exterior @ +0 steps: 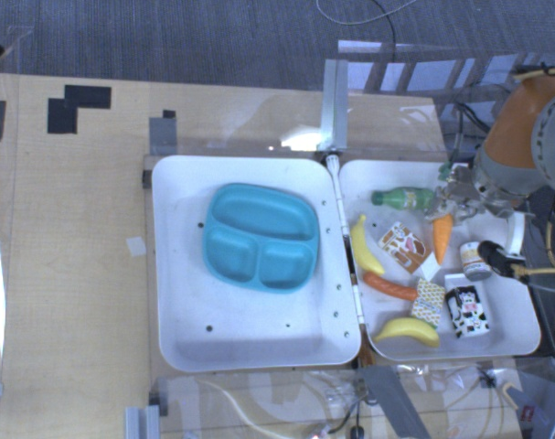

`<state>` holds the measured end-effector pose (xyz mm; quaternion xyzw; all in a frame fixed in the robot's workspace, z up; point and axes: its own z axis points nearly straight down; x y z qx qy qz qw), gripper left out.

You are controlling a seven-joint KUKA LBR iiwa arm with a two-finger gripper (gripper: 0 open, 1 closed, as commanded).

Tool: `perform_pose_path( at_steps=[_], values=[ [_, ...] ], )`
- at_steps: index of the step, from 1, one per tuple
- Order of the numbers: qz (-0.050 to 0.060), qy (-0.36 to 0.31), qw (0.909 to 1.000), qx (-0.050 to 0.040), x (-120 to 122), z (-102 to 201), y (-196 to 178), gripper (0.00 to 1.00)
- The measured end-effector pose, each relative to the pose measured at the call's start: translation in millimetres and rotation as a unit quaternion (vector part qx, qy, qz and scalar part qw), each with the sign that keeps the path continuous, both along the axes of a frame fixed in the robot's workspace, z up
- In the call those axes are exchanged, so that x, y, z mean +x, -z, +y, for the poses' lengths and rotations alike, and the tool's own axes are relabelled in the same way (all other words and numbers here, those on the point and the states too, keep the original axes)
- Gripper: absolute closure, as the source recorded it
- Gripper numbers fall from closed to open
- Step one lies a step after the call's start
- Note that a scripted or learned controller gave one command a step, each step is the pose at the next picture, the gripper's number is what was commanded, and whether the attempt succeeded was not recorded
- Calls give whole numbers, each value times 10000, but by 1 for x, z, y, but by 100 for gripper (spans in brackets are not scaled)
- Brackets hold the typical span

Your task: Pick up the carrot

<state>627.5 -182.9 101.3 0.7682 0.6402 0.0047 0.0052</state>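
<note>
Your gripper (453, 199) is hanging over the far part of the right bin (529, 341), and its jaws are pointing down right at the top end of the carrot (442, 238). You are seeing the orange carrot standing almost on end just beneath the jaws, its upper tip meeting them and its body running toward the near side of the bin. Whether the jaws are pinching that tip or only touching it is something you cannot tell from this angle, since the metal parts are blurring together there.

Just to the left of the jaws, a green bottle (403, 197) is lying on its side, its cap end pointing away from them. Nearer than the jaws and to their left, a small printed packet (404, 246) is lying flat, with a yellow banana (365, 246) beyond it against the bin's dividing wall. A red-orange sausage-shaped piece (390, 287) is lying nearer still, beside a patterned pouch (429, 301) and a second banana (407, 330). To the right of the carrot, a small round jar (474, 259) is sitting, and a black-and-white carton (466, 312) is lying near it. Printing on the packets and carton is too small for you to read.

Well to the left of the jaws, the left bin (181, 337) is holding a blue divided tray (259, 237).
</note>
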Motion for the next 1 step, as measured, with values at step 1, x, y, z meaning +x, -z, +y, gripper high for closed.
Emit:
perform_pose_path(
  at_steps=[1],
  values=[
    [38,-1324,9912,-13,-41,13,-88,100]
  ],
)
